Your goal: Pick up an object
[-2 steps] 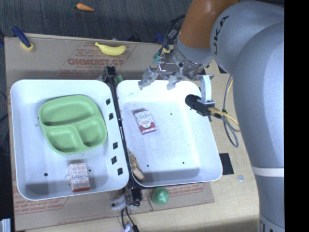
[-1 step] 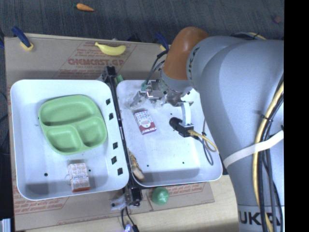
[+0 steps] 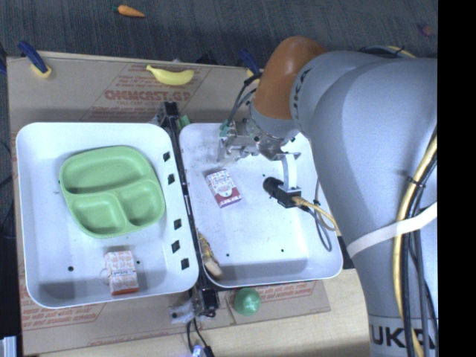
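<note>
We could not tell whether the jaws were spread or pressed together; the gripper (image 3: 236,144) hung low over the far end of the right bin (image 3: 256,270), with nothing visibly caught in it.

Nearest to us, a green ball (image 3: 247,300) lay on the cardboard of the worktop (image 3: 294,301), just outside the right bin's front rim. In the left bin (image 3: 30,222), a small wrapped packet (image 3: 121,271) sat near the front, and behind it lay a green divided plate (image 3: 111,190).

In the right bin, a small red-and-white carton (image 3: 223,187) lay flat, just in front of the gripper but apart from it. A black part of the arm (image 3: 372,147) hung to its right.

Beyond the bins, a yellow banana (image 3: 170,74) rested on the cardboard. Farther still, a small orange carrot-like thing (image 3: 131,10) lay on the dark floor (image 3: 186,13).
</note>
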`<state>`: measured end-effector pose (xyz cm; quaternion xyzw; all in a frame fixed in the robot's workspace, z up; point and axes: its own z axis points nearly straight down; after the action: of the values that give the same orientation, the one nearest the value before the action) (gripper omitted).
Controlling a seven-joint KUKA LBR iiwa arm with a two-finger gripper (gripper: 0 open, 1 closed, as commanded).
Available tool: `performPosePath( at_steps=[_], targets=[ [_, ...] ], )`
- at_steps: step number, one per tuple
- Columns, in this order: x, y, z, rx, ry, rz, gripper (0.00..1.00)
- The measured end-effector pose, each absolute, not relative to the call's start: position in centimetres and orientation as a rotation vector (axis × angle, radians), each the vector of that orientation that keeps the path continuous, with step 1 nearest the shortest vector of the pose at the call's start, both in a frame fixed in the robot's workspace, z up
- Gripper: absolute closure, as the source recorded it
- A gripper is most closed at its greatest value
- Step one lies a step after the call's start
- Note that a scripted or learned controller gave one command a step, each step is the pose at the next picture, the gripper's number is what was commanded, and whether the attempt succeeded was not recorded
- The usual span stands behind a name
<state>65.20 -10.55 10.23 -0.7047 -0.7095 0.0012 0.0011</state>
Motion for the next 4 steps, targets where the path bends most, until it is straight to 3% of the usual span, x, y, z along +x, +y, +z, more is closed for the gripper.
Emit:
performPosePath(
  at_steps=[1, 2, 3, 4],
  targets=[
    [62.0, 3.0, 19.4, -2.209, -2.232, -0.002, 1.00],
    [61.0, 8.2, 20.0, -2.212, -2.230, 0.003, 1.00],
    [53.3, 8.4, 23.3, -2.213, -2.228, 0.005, 1.00],
    [49.4, 14.7, 23.4, -2.208, -2.231, 0.006, 1.00]
  ],
)
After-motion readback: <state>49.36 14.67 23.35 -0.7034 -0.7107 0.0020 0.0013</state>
